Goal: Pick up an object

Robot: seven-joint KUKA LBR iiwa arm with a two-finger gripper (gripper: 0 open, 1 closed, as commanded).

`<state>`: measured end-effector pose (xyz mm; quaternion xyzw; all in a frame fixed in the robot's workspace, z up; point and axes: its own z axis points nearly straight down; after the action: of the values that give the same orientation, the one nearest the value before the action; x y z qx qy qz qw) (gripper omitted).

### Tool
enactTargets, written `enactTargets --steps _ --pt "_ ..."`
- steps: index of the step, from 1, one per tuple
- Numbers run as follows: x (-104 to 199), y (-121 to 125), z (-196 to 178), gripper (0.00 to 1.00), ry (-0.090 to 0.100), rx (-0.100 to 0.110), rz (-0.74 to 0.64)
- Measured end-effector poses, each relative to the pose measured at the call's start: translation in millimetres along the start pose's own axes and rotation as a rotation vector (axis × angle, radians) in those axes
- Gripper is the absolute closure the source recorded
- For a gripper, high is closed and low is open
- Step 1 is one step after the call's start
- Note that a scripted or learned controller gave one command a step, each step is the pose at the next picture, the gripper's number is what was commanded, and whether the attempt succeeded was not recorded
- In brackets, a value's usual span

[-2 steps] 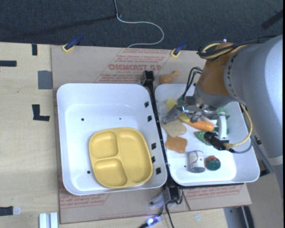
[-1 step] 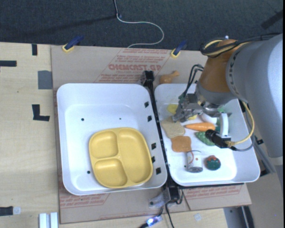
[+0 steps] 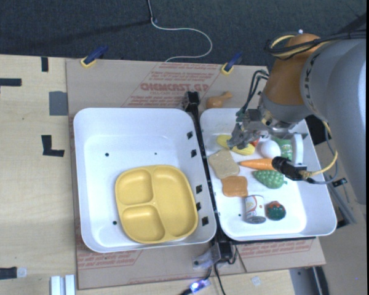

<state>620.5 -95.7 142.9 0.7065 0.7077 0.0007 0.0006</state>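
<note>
My gripper [image 3: 241, 138] hangs low over the back of the right bin [image 3: 317, 223], right above a yellow banana-like toy [image 3: 227, 142]. Just in front of it lie a tan bread slice [image 3: 222, 163], an orange carrot [image 3: 256, 163] and a white egg [image 3: 269, 147]. Further forward are a green bumpy fruit [image 3: 269, 177], an orange-brown toast piece [image 3: 235, 186], a small can [image 3: 254, 208] and a red-and-green strawberry-like toy [image 3: 275, 211]. Nothing can be seen held by the gripper.
The left bin [image 3: 95, 140] holds a yellow divided plate [image 3: 155, 202]. An orange toy [image 3: 219, 99] lies on the cardboard behind the right bin. The grey arm with its orange band [image 3: 292, 72] reaches in from the right over the bin's back corner.
</note>
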Motion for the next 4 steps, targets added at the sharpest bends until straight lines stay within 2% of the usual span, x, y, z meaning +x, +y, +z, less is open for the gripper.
enactTargets --steps 1,2,3,4 --pt "11 4 -53 1.00 0.000 -0.002 -0.001" --pt "12 4 -83 1.00 0.000 0.000 0.000" --pt "39 46 -91 1.00 0.001 0.000 -0.003" --pt "32 38 -88 1.00 -0.001 0.004 0.001"
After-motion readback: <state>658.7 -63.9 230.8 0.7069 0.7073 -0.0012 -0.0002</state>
